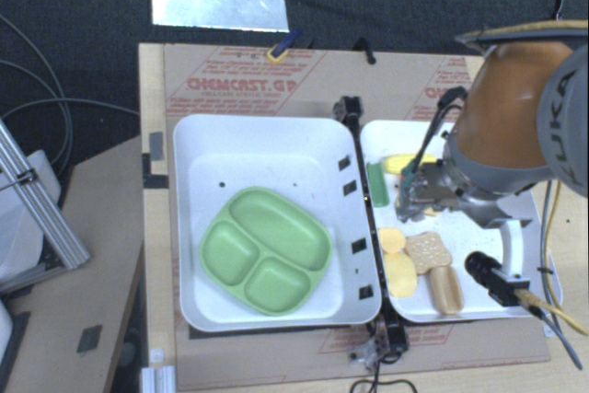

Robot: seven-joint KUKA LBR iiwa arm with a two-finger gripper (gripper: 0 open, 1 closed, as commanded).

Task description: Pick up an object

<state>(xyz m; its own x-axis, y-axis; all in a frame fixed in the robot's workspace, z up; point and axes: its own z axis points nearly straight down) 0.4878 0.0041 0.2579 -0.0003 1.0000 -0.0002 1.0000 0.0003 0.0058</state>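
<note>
Left white bin (198, 161) holds a green three-compartment plate (265, 249), lying flat toward its near side. Right white bin (386, 135), touching the left one along a clipped divider, holds the food pieces: a green block (376, 183) beside the divider, a yellow piece (398, 165) at the far side, and nearer, a pale round slice (392, 241), a yellow slice (400, 272), a speckled cracker (428, 250) and a tan bread roll (446, 288). The hand (411, 198) hangs low over this bin between the yellow piece and the cracker; whether it is spread or pressed together cannot be told. The arm (515, 110) enters from the right above the table (239, 74).
</note>
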